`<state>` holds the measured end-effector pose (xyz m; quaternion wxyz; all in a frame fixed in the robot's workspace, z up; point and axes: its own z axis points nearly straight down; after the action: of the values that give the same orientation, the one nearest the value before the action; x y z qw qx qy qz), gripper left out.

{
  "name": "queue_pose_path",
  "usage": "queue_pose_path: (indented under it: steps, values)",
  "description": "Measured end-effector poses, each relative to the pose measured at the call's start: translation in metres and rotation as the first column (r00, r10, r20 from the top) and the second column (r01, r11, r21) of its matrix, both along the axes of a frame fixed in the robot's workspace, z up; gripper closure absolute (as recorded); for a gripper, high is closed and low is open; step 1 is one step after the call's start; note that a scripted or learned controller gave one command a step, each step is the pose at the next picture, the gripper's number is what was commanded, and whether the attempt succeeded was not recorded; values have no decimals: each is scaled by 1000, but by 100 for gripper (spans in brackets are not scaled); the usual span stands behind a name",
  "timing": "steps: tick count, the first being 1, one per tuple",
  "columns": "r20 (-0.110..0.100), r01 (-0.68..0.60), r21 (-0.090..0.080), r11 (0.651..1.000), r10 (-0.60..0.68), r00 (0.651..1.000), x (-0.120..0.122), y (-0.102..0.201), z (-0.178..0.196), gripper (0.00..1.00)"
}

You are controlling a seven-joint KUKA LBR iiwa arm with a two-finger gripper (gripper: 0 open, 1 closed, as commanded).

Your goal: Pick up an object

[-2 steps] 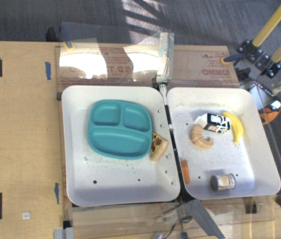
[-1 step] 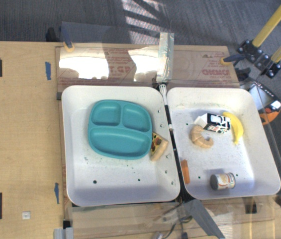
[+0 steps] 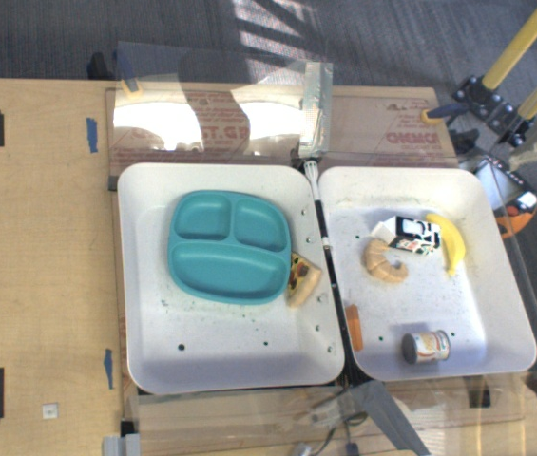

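A banana (image 3: 452,242), croissant (image 3: 385,259) and can (image 3: 426,347) lie loose in the right bin (image 3: 501,345), candidates for picking; a teal divided plate (image 3: 229,246) occupies the left bin (image 3: 144,350).

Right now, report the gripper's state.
Gripper: at the right bin's far right edge; whether open or shut cannot be told. Nothing is seen held in it.

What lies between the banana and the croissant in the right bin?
In the camera view, a small black and white packet lies between the banana and the croissant, close to both, in the right bin.
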<state>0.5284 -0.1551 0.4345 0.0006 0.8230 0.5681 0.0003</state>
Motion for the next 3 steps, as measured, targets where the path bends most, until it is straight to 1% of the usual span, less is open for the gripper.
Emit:
queue_pose_path:
  steps: [1, 2, 3]
  values:
    - [-5, 227, -1, 974, -227, 974, 112, -14, -3, 0]
    - [3, 224, -2, 975, -224, 975, 113, -13, 12, 100]
    - [-3, -34, 3, 999, 34, 999, 108, 101, 1, 100]
